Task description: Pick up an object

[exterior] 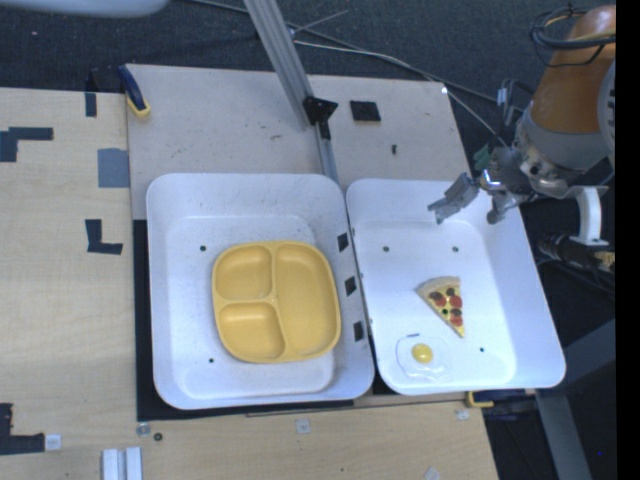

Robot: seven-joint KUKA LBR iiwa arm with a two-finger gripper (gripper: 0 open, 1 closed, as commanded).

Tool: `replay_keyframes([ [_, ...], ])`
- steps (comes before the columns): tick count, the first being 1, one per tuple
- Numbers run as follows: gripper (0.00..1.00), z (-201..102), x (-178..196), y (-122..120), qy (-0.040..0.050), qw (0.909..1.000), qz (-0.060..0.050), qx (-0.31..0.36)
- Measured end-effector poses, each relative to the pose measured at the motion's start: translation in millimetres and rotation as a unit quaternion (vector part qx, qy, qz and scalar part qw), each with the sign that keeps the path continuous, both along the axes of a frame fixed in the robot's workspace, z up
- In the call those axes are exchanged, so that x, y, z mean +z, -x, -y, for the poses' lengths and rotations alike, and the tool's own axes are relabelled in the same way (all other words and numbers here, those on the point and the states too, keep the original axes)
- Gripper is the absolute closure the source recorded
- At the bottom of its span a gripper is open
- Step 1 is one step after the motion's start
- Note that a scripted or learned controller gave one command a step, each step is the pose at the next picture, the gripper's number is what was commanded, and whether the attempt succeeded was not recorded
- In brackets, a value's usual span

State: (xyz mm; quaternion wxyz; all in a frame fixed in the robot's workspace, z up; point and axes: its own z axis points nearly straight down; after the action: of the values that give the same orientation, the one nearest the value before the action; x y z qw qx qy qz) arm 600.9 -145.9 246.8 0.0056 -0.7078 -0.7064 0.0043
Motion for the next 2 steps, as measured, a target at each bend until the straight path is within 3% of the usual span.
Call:
replay_keyframes([
  [1, 0.00, -0.3, 7.6, -2.3, 0.0009, 1.0000, 0.006, 0.002],
  [2, 0.00, 5.7, -45.7, 6.4, 0.0012, 1.0000, 0.004, 0.001],
])
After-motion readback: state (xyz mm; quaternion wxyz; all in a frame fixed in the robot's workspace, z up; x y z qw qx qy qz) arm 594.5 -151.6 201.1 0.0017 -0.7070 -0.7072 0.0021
